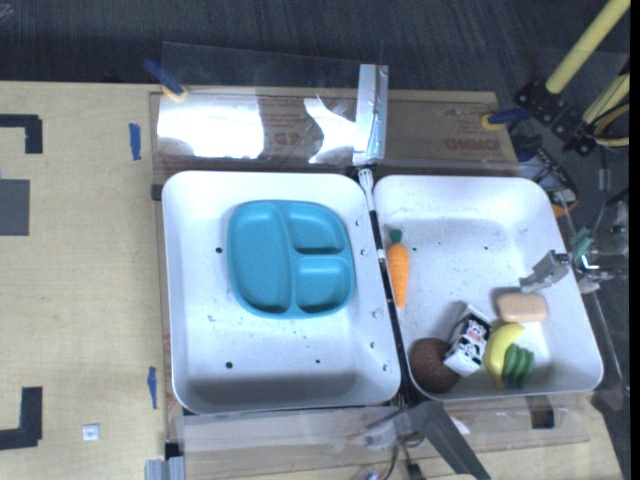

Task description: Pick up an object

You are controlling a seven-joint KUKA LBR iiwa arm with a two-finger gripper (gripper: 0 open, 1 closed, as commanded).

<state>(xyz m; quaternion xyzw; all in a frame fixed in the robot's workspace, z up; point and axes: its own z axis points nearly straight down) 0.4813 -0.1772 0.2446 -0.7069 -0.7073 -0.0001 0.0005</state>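
The right bin (470, 213) holds several toy items. An orange carrot (398, 271) lies along its left wall. At the front sit a brown round object (431, 363), a small black-and-white carton (467, 344) and a yellow-and-green piece (510, 353). A beige block (523, 307) rests just behind them. My gripper (543, 274) comes in low over the bin's right rim, just above and to the right of the beige block. Nothing can be seen held in it.
The left bin (190, 298) carries a blue divided plate (291, 257). A clear plastic panel with a metal strip (368, 113) stands behind the bins. Yellow poles and cabling (590, 38) crowd the upper right. Wooden bench top spreads to the left.
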